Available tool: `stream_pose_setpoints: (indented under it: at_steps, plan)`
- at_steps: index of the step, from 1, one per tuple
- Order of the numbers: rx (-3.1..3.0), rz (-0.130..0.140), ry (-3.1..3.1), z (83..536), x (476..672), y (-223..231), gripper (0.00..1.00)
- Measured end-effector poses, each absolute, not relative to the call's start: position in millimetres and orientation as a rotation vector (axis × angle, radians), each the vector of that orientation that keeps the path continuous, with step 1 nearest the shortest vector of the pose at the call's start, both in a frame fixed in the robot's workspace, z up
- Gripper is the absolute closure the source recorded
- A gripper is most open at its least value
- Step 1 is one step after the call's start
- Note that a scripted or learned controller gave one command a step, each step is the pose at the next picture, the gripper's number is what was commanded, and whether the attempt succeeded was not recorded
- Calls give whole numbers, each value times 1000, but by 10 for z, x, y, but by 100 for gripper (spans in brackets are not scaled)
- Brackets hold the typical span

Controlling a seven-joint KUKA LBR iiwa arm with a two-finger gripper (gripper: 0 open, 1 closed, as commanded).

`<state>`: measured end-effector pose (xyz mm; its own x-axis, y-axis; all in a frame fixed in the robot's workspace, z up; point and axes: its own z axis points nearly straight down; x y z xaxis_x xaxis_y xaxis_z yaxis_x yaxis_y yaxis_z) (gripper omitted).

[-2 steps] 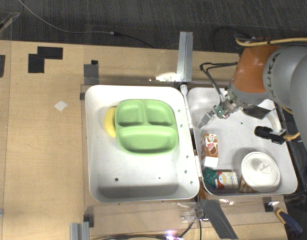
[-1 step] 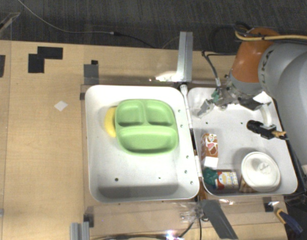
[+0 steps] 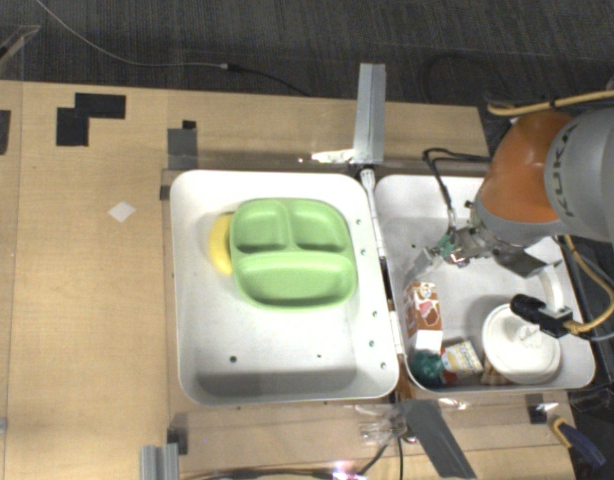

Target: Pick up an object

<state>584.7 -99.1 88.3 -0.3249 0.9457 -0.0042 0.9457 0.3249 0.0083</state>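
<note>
Candidate objects lie in both bins. In the right bin (image 3: 407, 193), along its left wall, a small red-and-white carton (image 3: 424, 308) lies flat; just below it, at the bin's lower left corner, sit a teal round item (image 3: 425, 368) and a small tan-and-red packet (image 3: 464, 358), the three close together. A white round lidded container (image 3: 521, 343) stands at the lower right of that bin, near the packet, with a black part of the arm overlapping its upper edge. The gripper (image 3: 445, 251) is low over the upper middle of the right bin, above and apart from the carton — whether its fingers are spread or closed cannot be told, and nothing is seen between them. The grey arm (image 3: 587, 173) with its orange band (image 3: 519, 173) enters from the right. In the left bin (image 3: 197, 318), a green sectioned tray (image 3: 290, 251) lies in the upper half, with a yellow object (image 3: 219, 245) touching its left edge and partly hidden beneath it. Both bins rest on the tan surface (image 3: 77, 298).
</note>
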Motion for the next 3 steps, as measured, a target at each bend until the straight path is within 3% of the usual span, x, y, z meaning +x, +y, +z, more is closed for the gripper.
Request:
stream_pose_setpoints:
  at_steps: [1, 2, 3]
  plan:
    - [1599, 6, 2696, 1866, 5712, -631, 0]
    - [1534, 4, 2737, 1851, 5160, -376, 0]
    - [1318, 3, 2848, 1846, 4881, -349, 0]
